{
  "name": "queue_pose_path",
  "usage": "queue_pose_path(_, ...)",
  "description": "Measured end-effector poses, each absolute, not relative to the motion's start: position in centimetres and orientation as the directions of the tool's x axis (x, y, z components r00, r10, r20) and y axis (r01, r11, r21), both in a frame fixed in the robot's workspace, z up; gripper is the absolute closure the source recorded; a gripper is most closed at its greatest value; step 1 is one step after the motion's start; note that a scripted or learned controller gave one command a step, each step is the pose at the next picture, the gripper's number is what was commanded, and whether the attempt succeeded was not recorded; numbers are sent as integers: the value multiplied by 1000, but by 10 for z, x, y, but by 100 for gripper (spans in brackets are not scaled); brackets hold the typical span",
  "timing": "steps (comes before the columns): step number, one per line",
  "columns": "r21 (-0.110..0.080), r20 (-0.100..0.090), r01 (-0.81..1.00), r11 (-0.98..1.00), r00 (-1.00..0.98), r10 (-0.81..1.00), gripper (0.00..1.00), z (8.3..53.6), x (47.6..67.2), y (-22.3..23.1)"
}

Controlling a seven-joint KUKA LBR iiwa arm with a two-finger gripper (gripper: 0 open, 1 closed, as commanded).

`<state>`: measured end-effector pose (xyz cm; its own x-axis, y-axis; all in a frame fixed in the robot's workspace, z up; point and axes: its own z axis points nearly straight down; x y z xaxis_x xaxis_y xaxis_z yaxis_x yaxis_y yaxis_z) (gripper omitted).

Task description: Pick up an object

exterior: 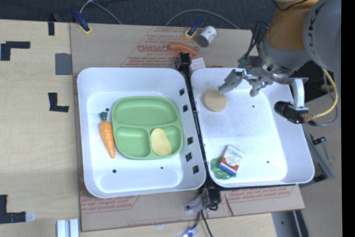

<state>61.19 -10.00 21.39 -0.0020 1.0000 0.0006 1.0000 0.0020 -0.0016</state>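
Claw (244,84) hovers spread, just right of tan disc (214,101).

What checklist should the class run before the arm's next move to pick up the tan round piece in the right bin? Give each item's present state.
1. End effector open: ok, fingers spread.
2. Nothing between its fingers: ok.
3. Tan round piece unobstructed in the right bin: ok.
4. End effector centred over the piece: not ok, it sits to the upper right of it.
5. Small carton apart from the piece: ok.
6. Height above the bin floor: cannot tell.
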Motion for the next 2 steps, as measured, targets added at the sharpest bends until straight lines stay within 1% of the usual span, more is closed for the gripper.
queue_pose_path(1,2,0,1000,2,-2,1000,0,87,648,-115)
queue_pose_path(2,2,1,1000,3,-3,1000,100,97,648,-114)
